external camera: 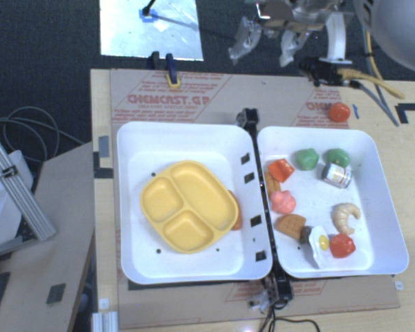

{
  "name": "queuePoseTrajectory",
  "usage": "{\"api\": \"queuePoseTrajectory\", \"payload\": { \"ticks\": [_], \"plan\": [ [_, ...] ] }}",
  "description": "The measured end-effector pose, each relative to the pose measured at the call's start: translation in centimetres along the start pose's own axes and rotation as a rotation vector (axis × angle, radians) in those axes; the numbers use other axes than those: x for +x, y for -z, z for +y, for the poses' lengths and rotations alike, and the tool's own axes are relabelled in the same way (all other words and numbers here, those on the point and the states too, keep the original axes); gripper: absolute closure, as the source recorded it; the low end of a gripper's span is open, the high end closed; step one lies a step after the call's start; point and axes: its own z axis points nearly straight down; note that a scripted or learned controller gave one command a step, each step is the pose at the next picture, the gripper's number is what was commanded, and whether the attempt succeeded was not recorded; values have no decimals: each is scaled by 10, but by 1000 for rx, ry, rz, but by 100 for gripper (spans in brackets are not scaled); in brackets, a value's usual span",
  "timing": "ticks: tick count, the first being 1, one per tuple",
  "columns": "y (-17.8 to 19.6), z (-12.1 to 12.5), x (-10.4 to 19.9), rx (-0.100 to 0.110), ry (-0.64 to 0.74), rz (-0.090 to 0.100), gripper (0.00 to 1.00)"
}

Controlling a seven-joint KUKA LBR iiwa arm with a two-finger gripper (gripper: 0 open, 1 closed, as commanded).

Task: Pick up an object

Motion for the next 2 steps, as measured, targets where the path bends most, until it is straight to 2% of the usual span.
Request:
{"api": "queuePoseTrajectory", "payload": {
  "ticks": [1, 2],
  "plan": [
    [-152, -5, 53, 28, -1, -3, 0],
    [-46, -101, 78, 8, 1, 3, 0]
  ]
}}
